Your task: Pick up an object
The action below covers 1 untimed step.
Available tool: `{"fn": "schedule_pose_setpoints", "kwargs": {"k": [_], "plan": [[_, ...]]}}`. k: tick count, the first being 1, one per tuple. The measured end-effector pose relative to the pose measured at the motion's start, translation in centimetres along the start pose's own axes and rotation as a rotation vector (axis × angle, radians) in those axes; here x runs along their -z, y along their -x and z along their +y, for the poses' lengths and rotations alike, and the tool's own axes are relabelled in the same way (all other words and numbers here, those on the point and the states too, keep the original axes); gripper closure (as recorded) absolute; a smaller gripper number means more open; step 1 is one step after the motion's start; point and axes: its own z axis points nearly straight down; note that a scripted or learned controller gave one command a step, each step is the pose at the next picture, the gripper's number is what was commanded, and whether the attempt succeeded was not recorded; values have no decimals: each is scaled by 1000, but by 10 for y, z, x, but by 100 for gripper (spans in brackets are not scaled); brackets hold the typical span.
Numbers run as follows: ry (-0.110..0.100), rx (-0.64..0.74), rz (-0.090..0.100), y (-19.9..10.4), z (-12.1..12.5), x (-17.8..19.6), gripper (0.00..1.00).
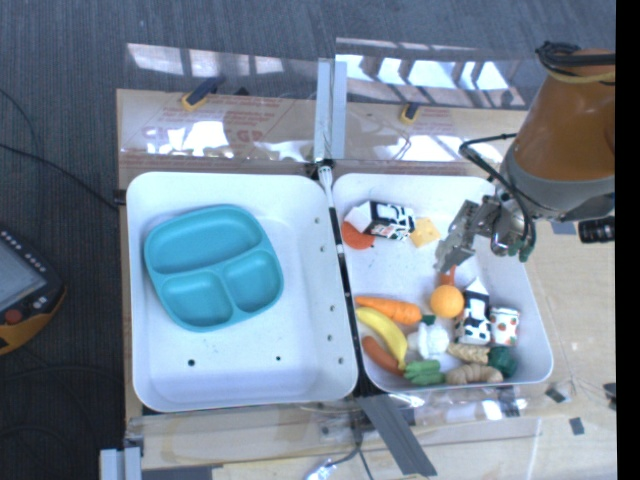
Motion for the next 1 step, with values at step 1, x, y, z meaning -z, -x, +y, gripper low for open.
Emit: {"fn": "schedule_pose_setpoints", "kwargs": {"k": [1], "plan": [[-2, -19, 5, -66, -10, -118, 100]]}}
